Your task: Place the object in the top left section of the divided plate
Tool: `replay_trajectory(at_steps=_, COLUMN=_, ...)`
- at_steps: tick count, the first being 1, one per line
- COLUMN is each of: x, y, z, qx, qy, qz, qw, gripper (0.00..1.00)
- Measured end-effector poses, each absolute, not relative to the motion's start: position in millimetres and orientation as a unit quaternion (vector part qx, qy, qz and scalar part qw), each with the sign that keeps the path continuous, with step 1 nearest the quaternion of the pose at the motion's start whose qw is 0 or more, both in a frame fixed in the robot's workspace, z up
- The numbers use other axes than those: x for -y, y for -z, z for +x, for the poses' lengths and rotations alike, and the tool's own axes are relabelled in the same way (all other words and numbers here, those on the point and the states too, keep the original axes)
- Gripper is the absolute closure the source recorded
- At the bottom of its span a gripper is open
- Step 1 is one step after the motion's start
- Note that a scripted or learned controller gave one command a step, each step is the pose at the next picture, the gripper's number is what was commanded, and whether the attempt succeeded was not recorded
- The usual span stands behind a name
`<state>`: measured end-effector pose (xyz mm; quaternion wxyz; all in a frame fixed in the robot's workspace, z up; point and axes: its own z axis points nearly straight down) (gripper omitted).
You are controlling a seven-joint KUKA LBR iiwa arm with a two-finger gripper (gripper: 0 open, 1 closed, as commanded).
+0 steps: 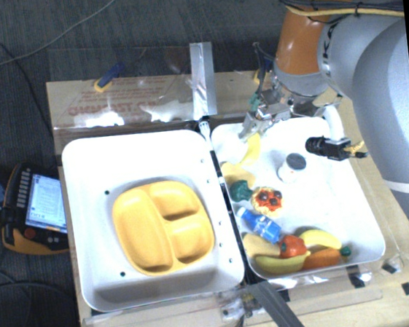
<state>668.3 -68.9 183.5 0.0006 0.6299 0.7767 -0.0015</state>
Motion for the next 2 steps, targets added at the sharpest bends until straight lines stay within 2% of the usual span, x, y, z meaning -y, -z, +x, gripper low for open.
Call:
replay_trajectory(at_steps=1, x=-12.3, y=-183.2, z=668.0, qx=-0.812, qy=0.0014, qz=0.584, qw=0.000, gripper=1.00)
replay_trajectory(at_steps=2, x=-112.2, y=-153.0, z=595.8, qx=-0.820, qy=0.0015, qz=0.573, qw=-0.002, gripper=1.00)
